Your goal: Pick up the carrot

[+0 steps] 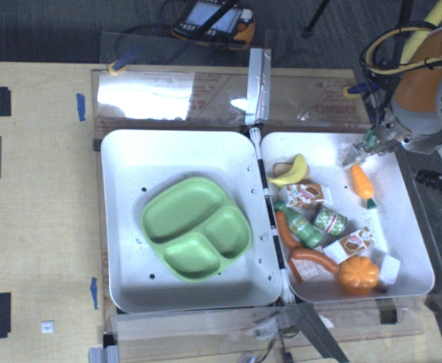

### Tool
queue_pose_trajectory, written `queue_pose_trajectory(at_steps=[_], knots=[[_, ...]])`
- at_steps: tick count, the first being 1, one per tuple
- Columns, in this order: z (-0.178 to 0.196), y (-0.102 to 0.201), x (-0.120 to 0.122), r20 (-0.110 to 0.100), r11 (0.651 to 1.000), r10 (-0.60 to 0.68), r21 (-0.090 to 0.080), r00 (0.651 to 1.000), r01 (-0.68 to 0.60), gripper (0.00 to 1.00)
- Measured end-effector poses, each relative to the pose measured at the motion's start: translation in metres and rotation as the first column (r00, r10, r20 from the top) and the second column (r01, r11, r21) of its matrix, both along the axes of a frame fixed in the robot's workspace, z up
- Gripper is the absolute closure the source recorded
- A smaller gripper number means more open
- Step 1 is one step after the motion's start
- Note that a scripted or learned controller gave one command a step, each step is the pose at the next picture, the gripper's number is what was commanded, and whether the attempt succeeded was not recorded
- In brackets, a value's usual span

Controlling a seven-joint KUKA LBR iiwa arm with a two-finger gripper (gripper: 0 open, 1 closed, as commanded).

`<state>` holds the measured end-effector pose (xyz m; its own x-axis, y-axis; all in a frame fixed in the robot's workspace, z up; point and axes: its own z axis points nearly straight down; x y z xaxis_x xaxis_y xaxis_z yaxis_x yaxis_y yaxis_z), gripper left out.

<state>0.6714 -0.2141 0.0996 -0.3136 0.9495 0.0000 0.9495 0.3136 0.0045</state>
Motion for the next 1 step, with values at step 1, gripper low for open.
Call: queue_pose_trajectory(at_steps=[1], knots=[[-0.0061,0.0274,-0.0041,-0.006,0.975,-0.222,-0.001,0.975,0.222,1.0]])
